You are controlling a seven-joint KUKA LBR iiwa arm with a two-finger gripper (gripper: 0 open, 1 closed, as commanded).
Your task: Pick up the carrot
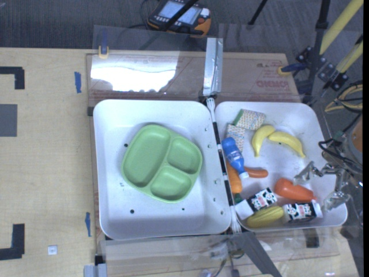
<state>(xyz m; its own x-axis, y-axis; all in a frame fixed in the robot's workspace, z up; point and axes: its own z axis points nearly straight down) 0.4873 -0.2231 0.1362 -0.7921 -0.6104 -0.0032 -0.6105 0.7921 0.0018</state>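
Two shallow white bins sat side by side on the pale wooden table (46, 172), seen from the one camera above at a slant. The left bin (115, 212), smooth moulded plastic with rounded corners, carried a matte green divided plate (162, 163) with three compartments. The right bin (328, 123) was crowded with toy food.

The carrot (294, 190) lay in the lower right part of that bin, a glossy orange cone with its long axis running roughly left to right and dipping slightly toward the right. Its rounded thick end faced left, and its right end met the cow-patterned carton (302, 211) below it. A second cow-patterned carton (262, 200) lay just left of the carrot, with a yellow-green oblong fruit (265, 217) at the bin's near wall.

Farther back lay two curved yellow bananas (278, 139), a speckled flat packet (249, 120) and a blue bottle (233, 156) with a white cap, beside a small red-orange sausage shape (256, 172).

The gripper (330, 184) hung over the bin's right side, just right of the carrot, its thin metal fingers spread apart with nothing between them. Cables and the frame's right edge cut off most of the arm, and the finger tips were hard to make out against the white bin.
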